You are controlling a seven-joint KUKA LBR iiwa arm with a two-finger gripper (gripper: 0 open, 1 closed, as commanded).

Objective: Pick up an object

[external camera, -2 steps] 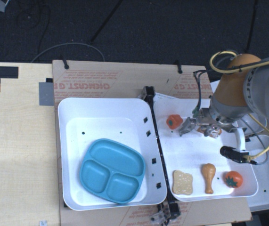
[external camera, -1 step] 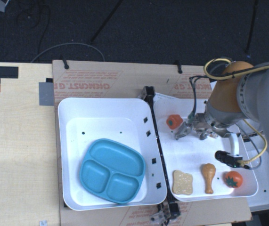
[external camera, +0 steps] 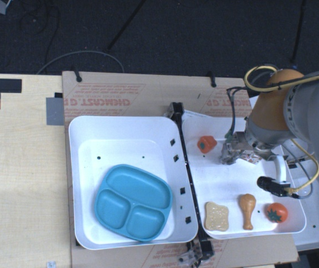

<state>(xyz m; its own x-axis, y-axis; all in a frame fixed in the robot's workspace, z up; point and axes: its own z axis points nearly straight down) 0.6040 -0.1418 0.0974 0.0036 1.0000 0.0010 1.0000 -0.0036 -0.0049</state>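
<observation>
Two white bins sit side by side on a pale wooden bench (external camera: 19, 166), dark floor behind. Left bin (external camera: 86, 133) holds a blue divided plate (external camera: 132, 201). Right bin (external camera: 215, 130) holds a pepper (external camera: 206, 144), bread slice (external camera: 217, 216), drumstick (external camera: 247, 208), tomato (external camera: 276, 212). End effector (external camera: 234, 152) hangs beside the pepper; its opening cannot be told.

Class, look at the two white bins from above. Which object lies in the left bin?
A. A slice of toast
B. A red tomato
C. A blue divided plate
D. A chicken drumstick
C: the blue divided plate lies in the left bin, while the toast, drumstick and tomato sit along the near side of the right bin.
</observation>
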